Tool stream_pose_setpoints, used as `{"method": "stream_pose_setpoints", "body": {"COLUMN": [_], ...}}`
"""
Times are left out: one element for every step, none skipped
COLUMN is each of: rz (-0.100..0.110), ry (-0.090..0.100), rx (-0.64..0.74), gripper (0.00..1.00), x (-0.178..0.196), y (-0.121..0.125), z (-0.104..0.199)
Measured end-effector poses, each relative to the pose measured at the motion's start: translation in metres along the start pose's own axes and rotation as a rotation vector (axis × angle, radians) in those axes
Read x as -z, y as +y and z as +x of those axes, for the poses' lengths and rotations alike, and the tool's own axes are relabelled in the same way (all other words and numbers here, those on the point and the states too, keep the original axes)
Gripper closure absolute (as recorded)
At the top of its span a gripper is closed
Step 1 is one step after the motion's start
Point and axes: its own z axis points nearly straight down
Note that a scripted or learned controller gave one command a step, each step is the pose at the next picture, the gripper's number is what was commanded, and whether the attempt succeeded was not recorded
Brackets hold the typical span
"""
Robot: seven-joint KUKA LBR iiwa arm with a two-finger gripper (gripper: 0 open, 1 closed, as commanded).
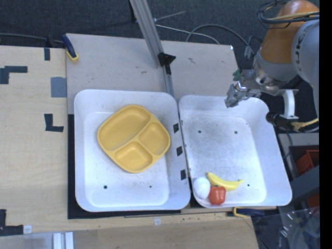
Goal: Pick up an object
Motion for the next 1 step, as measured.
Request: {"method": "stream_pose_setpoints", "body": {"rz": [0.004], "ry": [0.001], "rx": [0.000], "gripper": [1.00], "x": [0.0228], "y": [0.0007], "z": [0.0006]}}
